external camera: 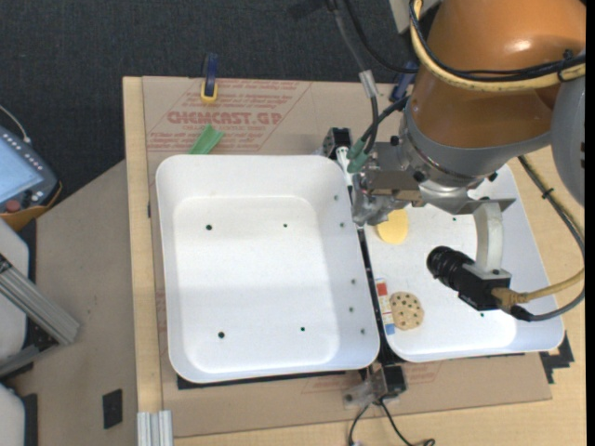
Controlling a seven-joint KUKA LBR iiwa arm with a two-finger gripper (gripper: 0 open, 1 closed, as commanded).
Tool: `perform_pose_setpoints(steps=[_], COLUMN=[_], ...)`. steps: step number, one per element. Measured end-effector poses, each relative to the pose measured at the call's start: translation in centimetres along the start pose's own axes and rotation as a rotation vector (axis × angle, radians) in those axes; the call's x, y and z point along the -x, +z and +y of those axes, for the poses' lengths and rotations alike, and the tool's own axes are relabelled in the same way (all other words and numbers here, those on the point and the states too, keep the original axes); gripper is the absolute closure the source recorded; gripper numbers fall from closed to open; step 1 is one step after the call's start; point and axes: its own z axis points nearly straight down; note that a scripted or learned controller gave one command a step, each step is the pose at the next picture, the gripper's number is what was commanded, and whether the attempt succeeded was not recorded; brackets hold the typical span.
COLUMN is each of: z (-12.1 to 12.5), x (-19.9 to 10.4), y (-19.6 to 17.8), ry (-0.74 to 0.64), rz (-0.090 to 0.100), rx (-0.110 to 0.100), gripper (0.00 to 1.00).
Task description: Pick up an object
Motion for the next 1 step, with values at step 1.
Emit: perform_pose_setpoints(steps=[1], z=[-0.14], x=[-1.35], y=[2.86], ry=[0.006], rz=[-0.004], rx=[-0.016], gripper=[1.0])
